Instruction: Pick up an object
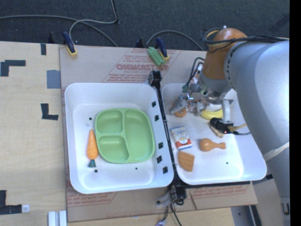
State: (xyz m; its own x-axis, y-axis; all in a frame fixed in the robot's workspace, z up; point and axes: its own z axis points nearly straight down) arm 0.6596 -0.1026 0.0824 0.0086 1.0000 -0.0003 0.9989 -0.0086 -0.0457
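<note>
We take the central divider (162,121) between the two white bins as our landmark. The arm (254,79) is the largest item, coming in on the far side of the right bin (240,171) and angled down toward its upper corner beside the divider, presumably to reach the cluster of pickable items there. The left bin (75,140) holds a green compartment plate (124,135) just left of the divider, likely a drop target, with a toy carrot (91,145) beyond the plate.

Right of the divider we note a small orange-brown object (179,112) directly under the gripper (188,102), a banana (211,113) further right, a drumstick-shaped toy (210,145), a waffle piece (186,161) and a small printed packet (180,136) touching the divider; its print is too small to read. Whether the gripper is parted or closed we cannot tell.

Cardboard (136,67) beneath the bins reads "CHEMCAST", partly covered. Clamps (157,55) pin it at the far edge.
</note>
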